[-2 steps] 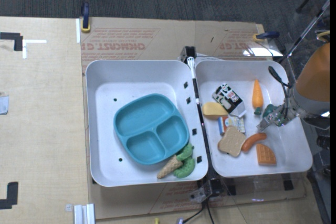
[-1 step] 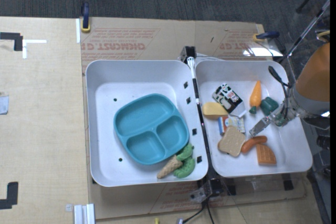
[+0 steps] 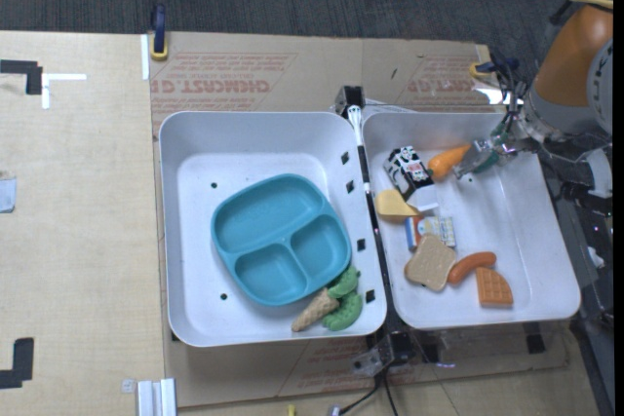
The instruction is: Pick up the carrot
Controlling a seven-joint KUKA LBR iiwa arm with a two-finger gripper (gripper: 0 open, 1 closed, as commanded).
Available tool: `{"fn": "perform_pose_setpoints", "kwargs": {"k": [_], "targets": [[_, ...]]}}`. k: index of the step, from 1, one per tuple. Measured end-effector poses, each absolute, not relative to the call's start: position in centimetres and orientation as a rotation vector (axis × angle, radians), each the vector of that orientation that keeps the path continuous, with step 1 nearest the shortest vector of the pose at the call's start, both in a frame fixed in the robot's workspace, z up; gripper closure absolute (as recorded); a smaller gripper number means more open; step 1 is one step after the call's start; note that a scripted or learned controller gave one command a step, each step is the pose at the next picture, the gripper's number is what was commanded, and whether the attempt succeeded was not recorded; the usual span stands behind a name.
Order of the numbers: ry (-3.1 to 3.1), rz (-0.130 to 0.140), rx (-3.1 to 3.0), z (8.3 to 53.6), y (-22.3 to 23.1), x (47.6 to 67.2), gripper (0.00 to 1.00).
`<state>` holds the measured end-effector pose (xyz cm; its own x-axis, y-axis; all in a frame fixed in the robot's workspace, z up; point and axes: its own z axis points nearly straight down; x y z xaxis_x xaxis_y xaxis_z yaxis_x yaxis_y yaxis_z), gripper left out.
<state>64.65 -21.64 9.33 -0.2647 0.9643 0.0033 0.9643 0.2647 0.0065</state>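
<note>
Camera view: 2 white bins, arm entering from the right.
Carrot (image 3: 448,160): far part of right bin (image 3: 546,239), beside a black-and-white toy (image 3: 409,168).
Gripper (image 3: 480,161): at the carrot's right end; jaw state cannot be told.
Advice: straddle the carrot's middle, avoid the toy, then close.

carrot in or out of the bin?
In. The carrot lies on the floor of the right bin, beside the gripper.

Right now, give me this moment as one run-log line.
gripper beside carrot | right bin | carrot lying in bin, not lifted | grasp unconfirmed
</note>
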Motion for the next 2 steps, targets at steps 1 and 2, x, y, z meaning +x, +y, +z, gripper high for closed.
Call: {"fn": "perform_pose_setpoints", "kwargs": {"k": [1, 2], "targets": [[2.179, -0.002, 2.300, 9.19, -21.19, 65.90, 0.00], [2.178, -0.002, 2.300, 9.19, -21.19, 65.91, 0.00]]}}
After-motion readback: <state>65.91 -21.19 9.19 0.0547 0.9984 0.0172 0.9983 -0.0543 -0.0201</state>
